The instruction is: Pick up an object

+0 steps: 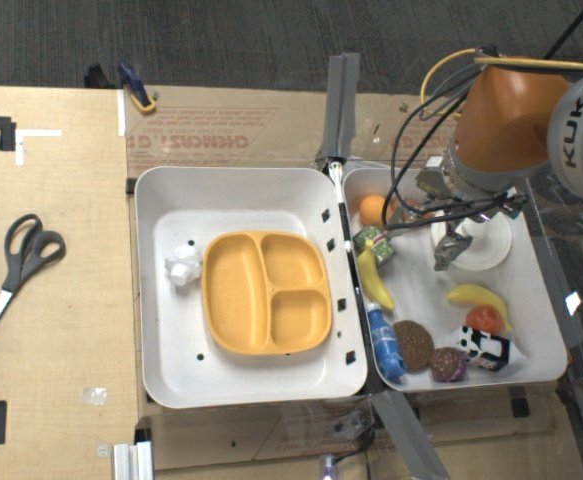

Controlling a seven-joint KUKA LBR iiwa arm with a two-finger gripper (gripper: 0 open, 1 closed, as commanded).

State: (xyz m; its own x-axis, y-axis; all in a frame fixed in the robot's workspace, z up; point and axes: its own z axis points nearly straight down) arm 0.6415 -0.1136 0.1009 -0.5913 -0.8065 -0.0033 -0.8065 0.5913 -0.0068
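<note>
camera view: smooth three-compartment yellow tray (267,292)

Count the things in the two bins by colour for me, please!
Yellow: 3 — divided plate, banana, banana
White: 2 — crumpled ball, saucer
Orange: 1 — fruit
Blue: 1 — bottle
Brown: 1 — cookie
Other colours: 4
Total: 12
</note>
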